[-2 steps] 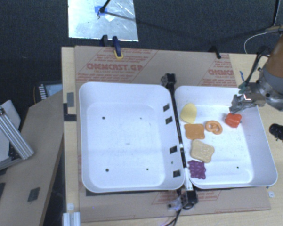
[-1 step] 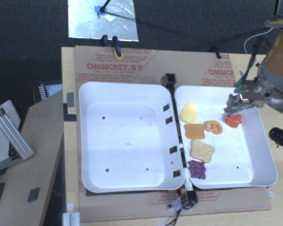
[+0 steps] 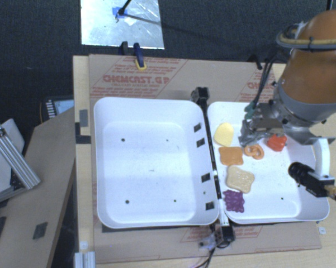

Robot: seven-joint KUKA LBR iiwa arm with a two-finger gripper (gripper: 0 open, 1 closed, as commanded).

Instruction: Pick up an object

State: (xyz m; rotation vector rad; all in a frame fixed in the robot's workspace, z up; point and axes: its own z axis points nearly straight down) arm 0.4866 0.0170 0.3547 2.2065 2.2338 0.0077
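Hovering over right bin (image 3: 310, 208), gripper (image 3: 251, 139) sits by orange pretzel piece (image 3: 254, 151) and red piece (image 3: 277, 143); finger state indiscernible.

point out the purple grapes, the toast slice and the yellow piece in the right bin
purple grapes (image 3: 233, 201), camera view, middle of the bunch.
toast slice (image 3: 240, 179), camera view, centre of its face.
yellow piece (image 3: 225, 133), camera view, centre of its top.

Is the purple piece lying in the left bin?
No, the purple piece lies in the right bin, near its front left corner, below the toast-like piece.
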